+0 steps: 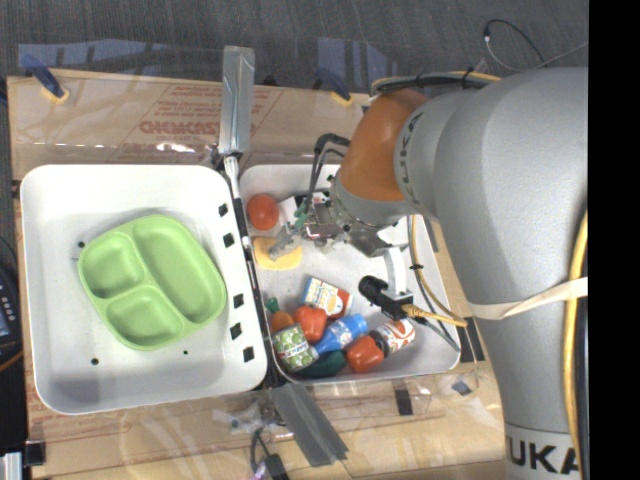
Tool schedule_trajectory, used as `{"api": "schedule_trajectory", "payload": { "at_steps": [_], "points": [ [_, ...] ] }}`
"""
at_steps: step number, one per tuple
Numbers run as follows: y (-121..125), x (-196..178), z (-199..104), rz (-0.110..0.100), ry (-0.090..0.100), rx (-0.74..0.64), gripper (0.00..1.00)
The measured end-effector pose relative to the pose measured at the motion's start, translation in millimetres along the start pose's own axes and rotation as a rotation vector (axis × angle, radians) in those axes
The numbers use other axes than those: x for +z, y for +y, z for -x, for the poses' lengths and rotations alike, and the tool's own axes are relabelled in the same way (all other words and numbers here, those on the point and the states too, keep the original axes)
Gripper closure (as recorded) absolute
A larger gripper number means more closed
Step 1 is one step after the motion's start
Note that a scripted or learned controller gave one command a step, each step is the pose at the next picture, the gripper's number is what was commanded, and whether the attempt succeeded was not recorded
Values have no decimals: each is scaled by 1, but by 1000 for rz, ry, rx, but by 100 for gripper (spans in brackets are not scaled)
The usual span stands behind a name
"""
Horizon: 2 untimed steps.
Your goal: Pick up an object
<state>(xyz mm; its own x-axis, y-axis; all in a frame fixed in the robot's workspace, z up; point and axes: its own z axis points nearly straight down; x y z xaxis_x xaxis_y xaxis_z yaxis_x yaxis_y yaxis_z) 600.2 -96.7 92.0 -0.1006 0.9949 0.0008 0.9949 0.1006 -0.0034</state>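
The gripper [300,230] hangs in the right bin [432,268], near its 10 o'clock corner, and I cannot tell its state. Just below it lies a yellow piece [281,256], flat and pale, with long axis from 9 to 3 o'clock. A round red-orange tomato [263,211] sits at 10 o'clock from the gripper. The left bin [60,358] holds a green divided plate [150,280].

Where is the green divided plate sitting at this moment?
The green divided plate lies in the left bin of the camera view, near its middle, across the divider from the right bin that holds the pile of small items.
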Motion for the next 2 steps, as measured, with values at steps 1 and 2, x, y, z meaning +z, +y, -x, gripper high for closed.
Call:
{"api": "schedule_trajectory", "payload": {
  "at_steps": [1, 2],
  "points": [
    [0, 0, 0, 0, 0, 0, 0],
    [8, -1, -3, 4, -1, -14, 0]
  ]
}}
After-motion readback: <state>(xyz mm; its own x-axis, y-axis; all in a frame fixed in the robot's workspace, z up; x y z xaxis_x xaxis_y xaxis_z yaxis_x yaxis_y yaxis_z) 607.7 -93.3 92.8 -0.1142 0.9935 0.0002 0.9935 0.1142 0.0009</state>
